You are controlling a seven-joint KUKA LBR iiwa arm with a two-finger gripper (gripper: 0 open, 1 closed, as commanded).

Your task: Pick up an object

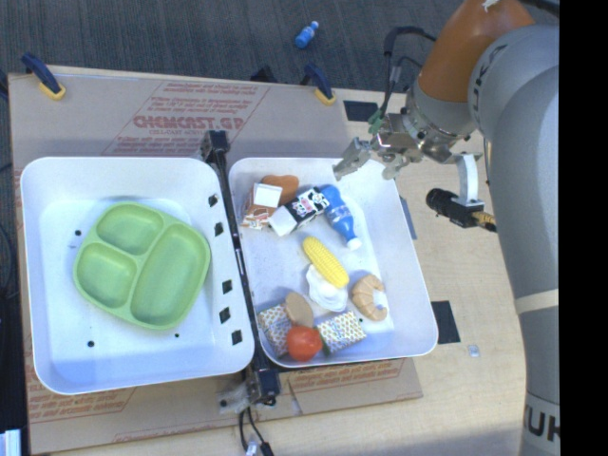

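The right bin holds several small objects. Among them are a blue bottle, a yellow corn cob, a croissant, a red tomato, a black-and-white carton, a white block and a checkered packet. My gripper hangs above the bin's far right corner, just beyond the blue bottle. It is open, its two fingers spread, and nothing is between them.
The left bin holds a green divided plate. Both bins rest on cardboard held by blue-and-yellow clamps. A small blue object lies on the dark floor behind. The grey arm fills the right side.
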